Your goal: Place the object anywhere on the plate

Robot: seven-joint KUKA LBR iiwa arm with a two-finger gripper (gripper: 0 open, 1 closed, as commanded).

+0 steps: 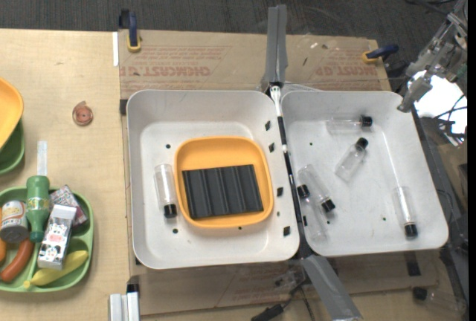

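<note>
An orange plate point(223, 156) sits in the left bin point(141, 163) with a black ribbed slab point(222, 191) lying on it. A clear vial with a black cap point(164, 192) lies in the left bin, just off the plate's left edge. Several more clear black-capped vials lie in the right bin point(424, 163): one near the back point(348, 123), one in the middle point(351, 157), two by the left wall point(312, 189) and one at the front right point(404, 212). My gripper point(411, 96) hangs at the right bin's far right corner, blurred, with nothing visibly in it.
A metal divider post point(277, 44) stands between the bins at the back. Left of the bins, a green tray point(74, 267) holds toy food and a bottle. Blue-and-yellow clamps point(131, 33) grip the cardboard at the back.
</note>
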